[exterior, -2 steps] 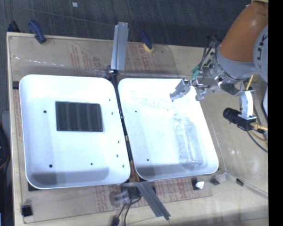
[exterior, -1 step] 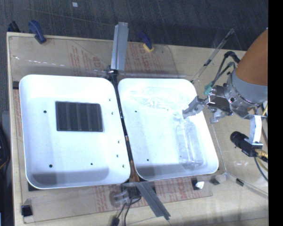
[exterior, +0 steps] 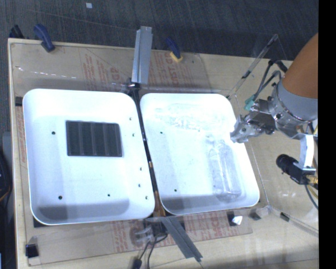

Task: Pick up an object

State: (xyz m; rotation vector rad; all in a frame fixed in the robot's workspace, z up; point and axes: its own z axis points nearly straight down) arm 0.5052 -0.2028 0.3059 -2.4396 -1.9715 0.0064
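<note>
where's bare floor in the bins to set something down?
Left bin: bare all round the dark grate, widest along its near side. Right bin: bare on its left half, next to the divider. Its right side holds a clear bottle, with the tool at that rim.

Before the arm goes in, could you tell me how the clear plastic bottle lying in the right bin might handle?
The clear plastic bottle lies on its side in the right white bin, so a push may roll it. It looks see-through, so probably light. Its smooth round wall could slip between fingers.
</note>
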